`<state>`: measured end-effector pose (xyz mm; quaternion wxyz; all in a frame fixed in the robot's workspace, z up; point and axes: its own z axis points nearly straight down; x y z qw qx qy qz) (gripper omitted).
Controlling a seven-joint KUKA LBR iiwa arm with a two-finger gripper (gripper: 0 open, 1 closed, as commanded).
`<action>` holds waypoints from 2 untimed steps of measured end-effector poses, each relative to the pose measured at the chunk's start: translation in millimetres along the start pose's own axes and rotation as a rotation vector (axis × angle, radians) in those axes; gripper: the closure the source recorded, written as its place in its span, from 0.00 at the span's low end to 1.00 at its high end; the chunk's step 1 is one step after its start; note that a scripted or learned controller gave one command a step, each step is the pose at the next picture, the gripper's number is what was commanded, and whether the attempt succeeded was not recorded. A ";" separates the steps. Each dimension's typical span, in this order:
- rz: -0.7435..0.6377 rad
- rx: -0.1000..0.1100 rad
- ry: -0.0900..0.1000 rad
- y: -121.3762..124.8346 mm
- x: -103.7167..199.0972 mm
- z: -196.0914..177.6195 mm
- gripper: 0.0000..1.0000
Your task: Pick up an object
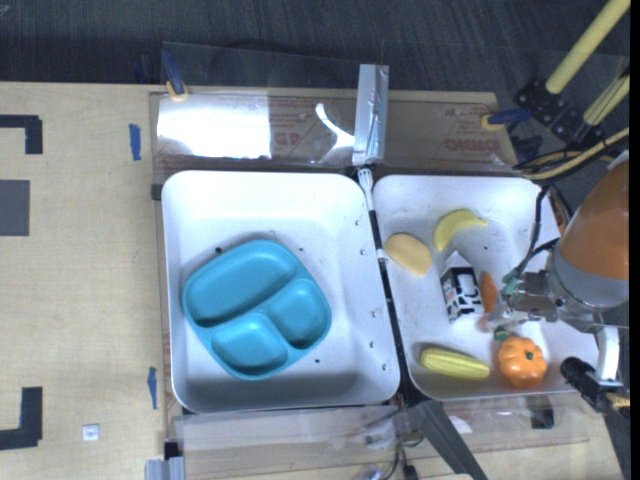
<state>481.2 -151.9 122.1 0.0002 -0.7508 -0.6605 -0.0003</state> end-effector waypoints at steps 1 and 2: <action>0.097 -0.005 0.000 55.9 19.3 -88.8 1.00; 0.099 0.001 -0.001 54.6 18.7 -86.5 0.00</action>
